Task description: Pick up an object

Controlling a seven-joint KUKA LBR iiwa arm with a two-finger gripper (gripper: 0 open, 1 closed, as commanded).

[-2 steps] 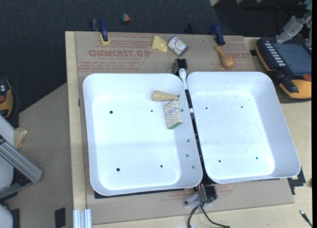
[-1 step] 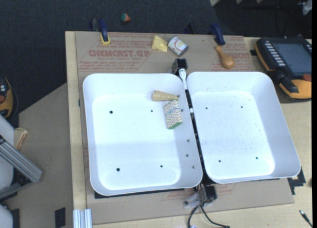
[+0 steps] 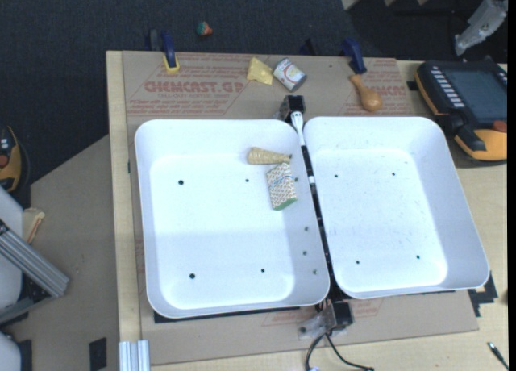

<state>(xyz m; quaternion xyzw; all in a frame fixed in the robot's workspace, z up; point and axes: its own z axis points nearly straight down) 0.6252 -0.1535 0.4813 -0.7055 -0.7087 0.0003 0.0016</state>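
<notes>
Lying unpicked in the left shallow white bin (image 3: 161, 200), a tan cone-shaped object (image 3: 267, 156) and a patterned green-white packet (image 3: 281, 186) await grasping.

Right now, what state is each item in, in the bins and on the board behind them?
Cone-shaped tan object: lying on its side in the left bin, near the back.
Patterned packet: lying flat in the left bin, just in front of the cone.
Right bin: sitting level beside the left bin.
Yellow wedge: resting on the board behind the bins.
Small box: resting beside the wedge.
Wooden-handled tool: lying on the board.
</notes>
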